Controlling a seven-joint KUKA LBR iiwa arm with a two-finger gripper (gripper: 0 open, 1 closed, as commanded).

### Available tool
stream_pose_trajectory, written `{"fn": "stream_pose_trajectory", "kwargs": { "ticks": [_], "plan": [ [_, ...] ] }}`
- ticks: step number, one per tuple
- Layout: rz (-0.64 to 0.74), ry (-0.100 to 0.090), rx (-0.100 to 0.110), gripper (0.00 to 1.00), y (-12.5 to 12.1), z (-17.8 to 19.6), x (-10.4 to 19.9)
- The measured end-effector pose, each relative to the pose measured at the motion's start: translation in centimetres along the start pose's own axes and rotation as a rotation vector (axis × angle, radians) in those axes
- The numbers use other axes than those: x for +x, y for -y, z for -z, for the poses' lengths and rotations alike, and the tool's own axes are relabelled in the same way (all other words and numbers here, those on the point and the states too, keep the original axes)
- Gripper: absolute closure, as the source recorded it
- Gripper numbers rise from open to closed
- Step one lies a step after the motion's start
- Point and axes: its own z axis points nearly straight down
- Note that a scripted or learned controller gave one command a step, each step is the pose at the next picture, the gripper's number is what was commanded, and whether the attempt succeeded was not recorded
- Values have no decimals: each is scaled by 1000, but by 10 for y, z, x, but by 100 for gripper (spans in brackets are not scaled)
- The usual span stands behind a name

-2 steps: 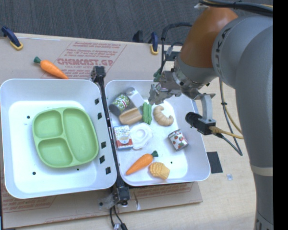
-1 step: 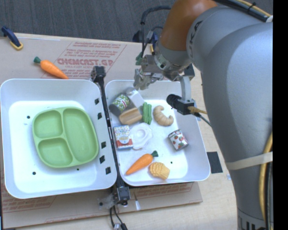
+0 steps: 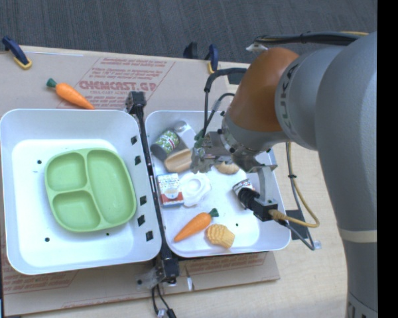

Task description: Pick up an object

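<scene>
Currently, no object is lifted: the toys lie loose in the right bin (image 3: 273, 242), among them a carrot (image 3: 194, 225) and a ridged yellow piece (image 3: 220, 236) near the front wall, a small red-and-white carton (image 3: 169, 189) beside a white disc (image 3: 198, 187), a bread-roll toy (image 3: 178, 159) and a green-labelled can (image 3: 166, 142) toward the back. I see the gripper (image 3: 209, 154) low over the bin's middle, close by the roll; I cannot tell its state under the wrist. I judge this the approach step. Next calls for settling on one item, closing and lifting clear. A green divided plate (image 3: 89, 189) sits in the left bin (image 3: 13, 128).
</scene>
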Motion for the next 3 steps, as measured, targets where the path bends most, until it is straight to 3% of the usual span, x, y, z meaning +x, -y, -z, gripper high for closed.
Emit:
{"fn": "stream_pose_trajectory", "kwargs": {
  "ticks": [2, 3],
  "plan": [
    [8, 0, 0, 100, -2, 21, 1],
    [-1, 1, -2, 100, 72, 32, -18]
  ]
}}
